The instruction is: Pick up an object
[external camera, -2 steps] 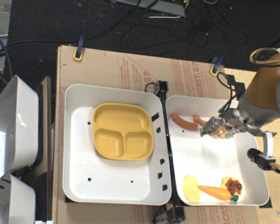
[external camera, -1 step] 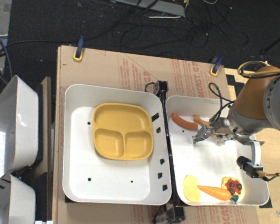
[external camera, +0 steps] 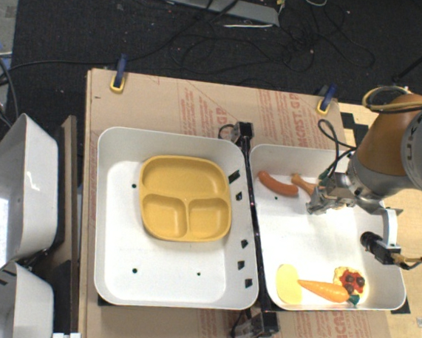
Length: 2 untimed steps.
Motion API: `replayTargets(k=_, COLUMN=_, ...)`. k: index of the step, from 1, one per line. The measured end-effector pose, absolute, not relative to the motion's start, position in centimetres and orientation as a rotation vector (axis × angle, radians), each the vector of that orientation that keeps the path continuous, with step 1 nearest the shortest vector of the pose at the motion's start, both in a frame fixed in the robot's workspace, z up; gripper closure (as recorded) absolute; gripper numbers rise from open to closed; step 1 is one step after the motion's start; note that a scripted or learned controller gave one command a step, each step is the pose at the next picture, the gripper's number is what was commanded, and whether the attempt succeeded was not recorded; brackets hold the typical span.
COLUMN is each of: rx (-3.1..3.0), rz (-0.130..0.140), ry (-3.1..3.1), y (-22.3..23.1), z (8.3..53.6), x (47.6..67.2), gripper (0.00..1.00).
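Up near the right bin's (external camera: 384,218) far edge, claw (external camera: 320,203) beside sausage (external camera: 278,184), finger state indiscernible

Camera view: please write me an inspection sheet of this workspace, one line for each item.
Surface: cardboard-covered bench bearing left bin and right bin.
Job's things: in the right bin, toy sausage at the far end; yellow piece, toy carrot and pizza slice at the near edge.
Clutter: yellow divided plate in the left bin.
Grippers: gripper low over the right bin, near the sausage.
Cables: loose black cables on the floor beyond.
Surroundings: white tubs at left; yellow clamps.
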<state>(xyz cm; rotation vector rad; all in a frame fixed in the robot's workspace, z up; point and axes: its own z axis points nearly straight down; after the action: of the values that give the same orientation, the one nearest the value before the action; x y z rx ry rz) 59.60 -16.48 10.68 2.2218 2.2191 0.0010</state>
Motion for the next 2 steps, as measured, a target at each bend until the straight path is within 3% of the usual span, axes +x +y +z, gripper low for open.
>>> replayTargets(k=2, rx=2.213, rz=0.006, ry=2.222, y=-15.1, z=21.0, x=59.5, gripper=1.0)
